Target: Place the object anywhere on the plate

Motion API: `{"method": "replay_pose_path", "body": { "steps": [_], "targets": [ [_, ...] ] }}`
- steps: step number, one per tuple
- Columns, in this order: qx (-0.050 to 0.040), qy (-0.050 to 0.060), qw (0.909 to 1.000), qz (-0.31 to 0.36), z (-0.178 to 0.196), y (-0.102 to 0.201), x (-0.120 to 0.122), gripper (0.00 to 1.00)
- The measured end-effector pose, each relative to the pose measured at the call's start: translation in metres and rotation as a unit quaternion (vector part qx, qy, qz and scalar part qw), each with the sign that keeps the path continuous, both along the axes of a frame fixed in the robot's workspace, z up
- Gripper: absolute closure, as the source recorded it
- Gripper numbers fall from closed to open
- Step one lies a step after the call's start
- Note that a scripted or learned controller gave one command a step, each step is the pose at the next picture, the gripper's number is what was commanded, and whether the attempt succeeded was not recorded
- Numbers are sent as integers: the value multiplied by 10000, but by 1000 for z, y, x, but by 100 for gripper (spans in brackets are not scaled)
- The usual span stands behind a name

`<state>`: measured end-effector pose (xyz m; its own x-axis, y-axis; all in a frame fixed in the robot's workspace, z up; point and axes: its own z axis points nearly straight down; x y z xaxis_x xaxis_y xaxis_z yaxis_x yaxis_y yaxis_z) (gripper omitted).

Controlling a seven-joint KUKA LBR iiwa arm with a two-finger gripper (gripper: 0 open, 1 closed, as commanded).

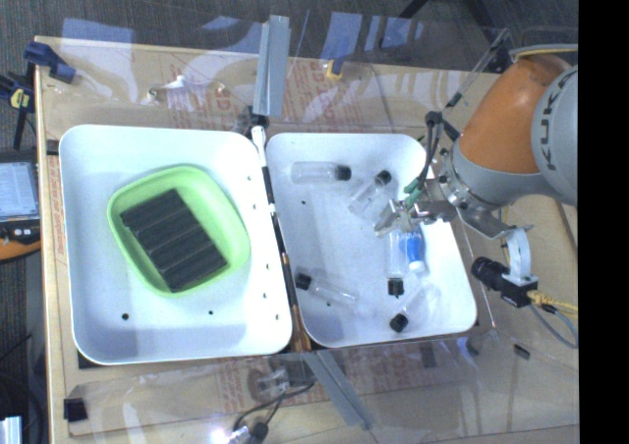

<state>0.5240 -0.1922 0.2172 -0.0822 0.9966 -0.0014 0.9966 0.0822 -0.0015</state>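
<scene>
Clear vial with blue cap [413, 249] in right bin [295, 236] | gripper [401, 215] just above; we cannot tell its state | green plate [224, 206] in left bin [88, 167]

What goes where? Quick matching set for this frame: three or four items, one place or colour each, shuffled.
Items:
1. green plate
2. dark ridged pad
3. blue-capped vial
4. pincer

Descriptions:
A. lying in the right bin, near its right wall
B. above the right bin, over the clear vials
C. resting on the plate
D. sitting in the left bin

Pairs: 1-D, 2-C, 3-A, 4-B
</scene>
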Motion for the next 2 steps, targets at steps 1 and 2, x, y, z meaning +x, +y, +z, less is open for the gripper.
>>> {"method": "replay_pose_path", "body": {
  "steps": [1, 2],
  "targets": [
    [-1, 0, 10000, 1, 0, 0, 0, 0],
    [10, -3, 10000, -65, 56, -18, 35, 0]
  ]
}}
